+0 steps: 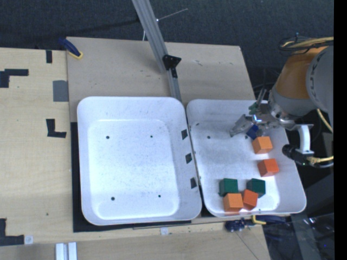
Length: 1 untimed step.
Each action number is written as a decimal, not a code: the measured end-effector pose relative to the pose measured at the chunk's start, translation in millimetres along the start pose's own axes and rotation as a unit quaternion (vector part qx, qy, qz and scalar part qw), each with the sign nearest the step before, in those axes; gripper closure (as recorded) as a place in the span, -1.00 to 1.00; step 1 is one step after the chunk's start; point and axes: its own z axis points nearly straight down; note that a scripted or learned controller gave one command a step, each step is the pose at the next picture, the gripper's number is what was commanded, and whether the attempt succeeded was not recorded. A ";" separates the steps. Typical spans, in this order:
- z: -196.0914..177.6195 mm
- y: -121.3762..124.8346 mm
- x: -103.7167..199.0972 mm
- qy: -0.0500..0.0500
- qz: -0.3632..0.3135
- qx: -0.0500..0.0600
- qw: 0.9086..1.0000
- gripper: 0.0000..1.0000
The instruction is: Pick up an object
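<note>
Claw [245, 128] over right bin [217, 156], orange cubes [262, 144]

Two smooth white plastic bins [133, 104] sit on a pale matt wooden bench [32, 161], beside a metal pole [152, 26].

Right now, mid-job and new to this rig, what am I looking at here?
One fixed camera looks down at a slant on a wooden bench. The grey arm with an orange band reaches in from the right; its gripper is low over the right white bin. That bin holds four orange blocks, such as this one, and two green blocks, with something blue beside the gripper. I cannot see anything held. The left white bin sits alongside.
</note>
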 end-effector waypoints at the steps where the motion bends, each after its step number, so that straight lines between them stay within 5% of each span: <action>1: 48.0 0.0 1.5 0.000 -0.001 -0.002 1.000 -1.00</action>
